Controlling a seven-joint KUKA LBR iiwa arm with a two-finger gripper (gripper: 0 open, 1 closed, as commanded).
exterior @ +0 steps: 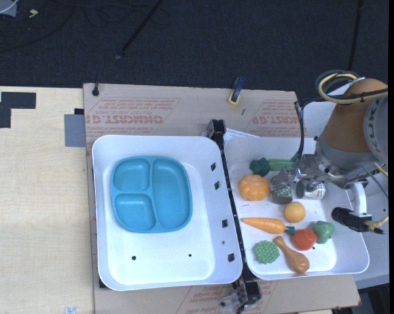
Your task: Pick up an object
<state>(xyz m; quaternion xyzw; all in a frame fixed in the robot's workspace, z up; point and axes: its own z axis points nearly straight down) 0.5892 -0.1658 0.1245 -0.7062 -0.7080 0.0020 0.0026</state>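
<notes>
**Robot arm low over a bin of toy food, nothing lifted yet**

A grey arm with an orange band reaches in from the right, and its jaws (290,187) hang low inside the right bin (354,261). Whether the jaws are parted or closed cannot be told; the metal parts there blur together, and nothing can be seen held between them.

Toy foods lie close around the jaws. Just to their left sits a small orange pumpkin (254,187). Just above them lies a green broccoli piece (260,166). Just below and slightly right is a small orange ball (294,211). Further below lie a carrot (265,225), a red tomato (304,239), a bumpy green piece (266,252) and a tan drumstick (292,256).

These look like light, stiff, smooth plastic, so likely slippery. The rounded pumpkin would best be pinched across its widest middle; the carrot across its thick end.

Well to the left of the jaws, the left bin (112,260) holds a blue divided plate (151,194). Both bins rest on cardboard (151,113) over a pale wooden desk (33,208). Beyond the desk, dark floor with loose cables.
</notes>
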